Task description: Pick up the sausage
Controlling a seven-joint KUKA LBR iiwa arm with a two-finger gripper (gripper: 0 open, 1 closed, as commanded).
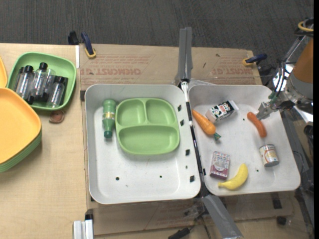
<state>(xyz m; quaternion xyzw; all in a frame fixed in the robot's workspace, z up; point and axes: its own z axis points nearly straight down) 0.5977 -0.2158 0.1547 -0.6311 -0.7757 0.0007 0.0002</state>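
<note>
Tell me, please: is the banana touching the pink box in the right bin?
Apart. The camera view shows a strip of white bin floor between the banana and the pink box.

You were looking at a robotics lab bench, not a home. The giveaways: two white bins (pixel 144 195) sat side by side on a cardboard-covered bench (pixel 149 66), held down with clamps (pixel 88 46) at 11 and 1 o'clock. A grey metal rail (pixel 185 51) ran between the bins at 12 o'clock. Grey carpet (pixel 149 9) lay behind. The bins held toy props, like a plastic banana (pixel 235 178) and a green divided plate (pixel 147 125). At 9 o'clock you had spare stock: stacked yellow plates (pixel 17 131) and a green tray of small bottles (pixel 42 81). The robot arm (pixel 304 68) came in at 3 o'clock.
</note>
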